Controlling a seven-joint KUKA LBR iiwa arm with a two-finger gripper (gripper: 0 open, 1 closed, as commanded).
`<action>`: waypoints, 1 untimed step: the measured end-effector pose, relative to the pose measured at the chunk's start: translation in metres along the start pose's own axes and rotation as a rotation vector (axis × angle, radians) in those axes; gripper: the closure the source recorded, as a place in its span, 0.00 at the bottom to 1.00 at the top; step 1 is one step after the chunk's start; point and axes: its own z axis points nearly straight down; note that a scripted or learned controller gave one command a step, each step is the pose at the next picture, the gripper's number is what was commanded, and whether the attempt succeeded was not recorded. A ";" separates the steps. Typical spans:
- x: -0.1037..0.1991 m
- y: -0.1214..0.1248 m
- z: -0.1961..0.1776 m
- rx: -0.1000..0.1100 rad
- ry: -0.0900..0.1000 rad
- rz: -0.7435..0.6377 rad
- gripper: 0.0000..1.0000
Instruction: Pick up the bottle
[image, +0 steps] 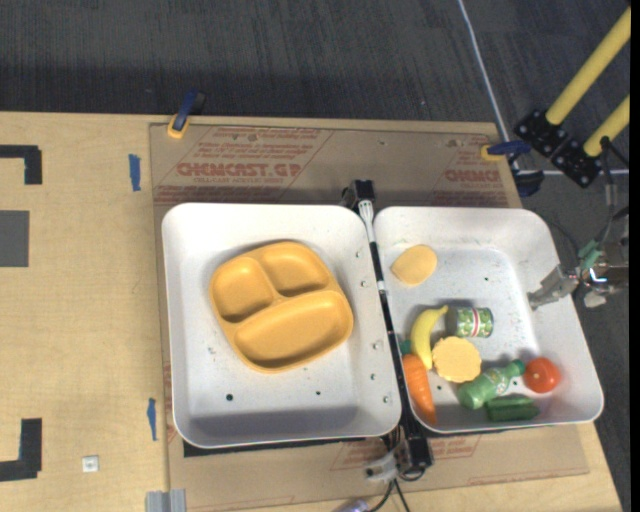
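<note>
Bottle wedged between yellow disc, tomato (cucumber touching)

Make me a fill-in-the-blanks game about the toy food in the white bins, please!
1. The yellow divided plate lies in the ____ bin.
2. The banana lies in the right bin, just left of the green ____.
3. The green bottle lies between the round yellow slice and the red ____.
4. The robot's hand sits at the right bin's ____ rim.

Missing words: left; can; tomato; right
</note>
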 end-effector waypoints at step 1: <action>0.000 0.001 -0.010 -0.002 -0.001 -0.001 1.00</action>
